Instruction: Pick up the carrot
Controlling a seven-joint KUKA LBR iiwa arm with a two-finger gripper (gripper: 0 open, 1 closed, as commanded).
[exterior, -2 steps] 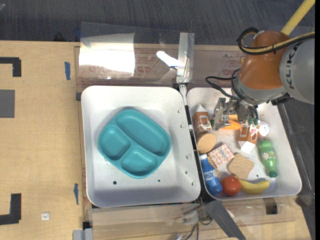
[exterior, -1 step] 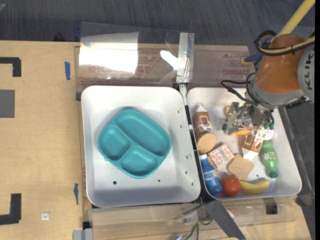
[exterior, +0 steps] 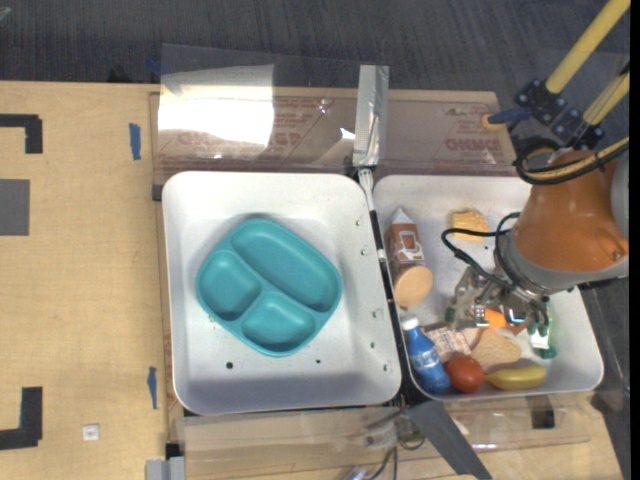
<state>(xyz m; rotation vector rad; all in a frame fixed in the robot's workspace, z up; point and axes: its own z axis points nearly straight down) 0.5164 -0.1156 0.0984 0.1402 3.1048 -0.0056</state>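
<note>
A small orange carrot (exterior: 489, 318) lies in the right bin (exterior: 585, 353), mostly covered from above. My gripper (exterior: 492, 306) is low in that bin, directly over the carrot, with the orange wrist band above it. Only a short orange piece of the carrot shows beneath the gripper's metal parts. I cannot make out whether the carrot is held.
Around the carrot lie a brown bottle (exterior: 405, 244), a tan round piece (exterior: 413, 286), a blue bottle (exterior: 428, 360), a red tomato (exterior: 465, 373), a yellow fruit (exterior: 517, 375) and a bread slice (exterior: 497, 349). A teal divided plate (exterior: 268, 283) sits in the left bin (exterior: 190, 368).
</note>
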